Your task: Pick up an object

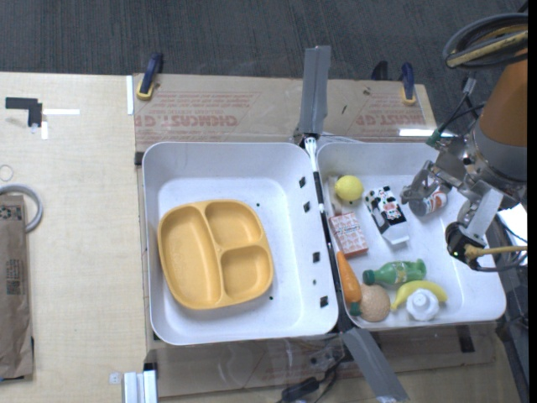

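The bench [67,225] carries two white bins side by side. Nearest the camera, along the front wall of the right bin [470,313], lie a brown potato [375,304], a yellow banana [417,291] and a white cap-shaped item [422,306] touching the banana. Just behind them a green bottle [394,272] lies on its side, and an orange carrot [348,279] runs along the left wall of the bin, its lower end beside the potato. Farther back, a red box [347,233] lies flat near the left wall, and a small white block [397,238] sits to its right. Behind these, a black-and-white carton [386,207] lies tilted, with a yellow ball [349,189] to its left near the far corner. The left bin [168,170] holds a yellow three-compartment plate [216,253], set at a slant, its compartments bare. The arm reaches in from the right; the jaws [425,193] sit low at the right side of the right bin, at a small red-and-white can [433,201] lying on its side. Whether the jaws are clenched on the can or released cannot be told. At the far edge, two blue clamps [152,75] pin brown cardboard [277,112] behind the bins.
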Controlling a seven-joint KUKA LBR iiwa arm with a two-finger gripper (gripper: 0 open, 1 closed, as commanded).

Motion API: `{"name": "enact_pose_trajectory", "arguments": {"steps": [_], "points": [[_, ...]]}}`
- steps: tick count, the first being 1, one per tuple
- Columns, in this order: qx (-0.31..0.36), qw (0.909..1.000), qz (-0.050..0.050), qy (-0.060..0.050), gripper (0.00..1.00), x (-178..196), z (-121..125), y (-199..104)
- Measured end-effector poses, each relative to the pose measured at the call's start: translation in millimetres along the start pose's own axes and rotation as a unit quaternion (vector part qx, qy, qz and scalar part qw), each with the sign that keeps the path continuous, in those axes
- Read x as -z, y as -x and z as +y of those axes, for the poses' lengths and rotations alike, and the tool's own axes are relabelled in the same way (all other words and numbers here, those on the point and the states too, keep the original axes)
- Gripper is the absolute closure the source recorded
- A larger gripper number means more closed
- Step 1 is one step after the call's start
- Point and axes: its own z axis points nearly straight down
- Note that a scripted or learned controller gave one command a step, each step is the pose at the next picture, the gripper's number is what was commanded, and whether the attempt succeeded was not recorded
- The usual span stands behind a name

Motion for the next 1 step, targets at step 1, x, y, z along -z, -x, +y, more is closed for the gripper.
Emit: {"name": "enact_pose_trajectory", "arguments": {"steps": [1], "points": [[0.026,0.9997,0.000,-0.001,0.00,-95.6,21.5,58.0]]}}
